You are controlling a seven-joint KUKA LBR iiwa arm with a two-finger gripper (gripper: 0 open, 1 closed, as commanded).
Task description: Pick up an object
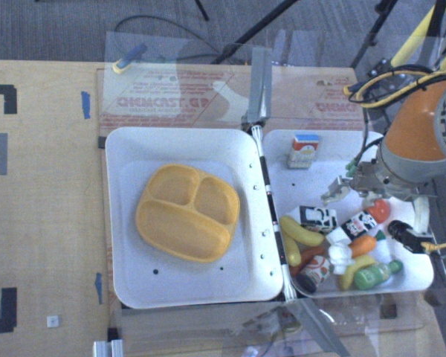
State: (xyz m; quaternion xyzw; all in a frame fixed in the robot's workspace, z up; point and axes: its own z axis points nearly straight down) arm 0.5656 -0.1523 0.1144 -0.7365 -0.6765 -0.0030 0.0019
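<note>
The jaws (357, 188) hang above the right bin (282, 143), over a crowded pile of small items (334, 244); whether they are open or grip anything cannot be told. Because the banana (301, 231) and bottles lie touching, a grasp may slip or catch two.

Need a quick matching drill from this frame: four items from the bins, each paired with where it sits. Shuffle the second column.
Things:
1. yellow divided plate
2. small carton
3. green bottle
4. banana

Places:
A. near front edge of right bin, toward its right corner
B. alone at back of right bin
C. middle of left bin
D. right bin, beside the divider between the bins

Pairs: 1-C, 2-B, 3-A, 4-D
</note>
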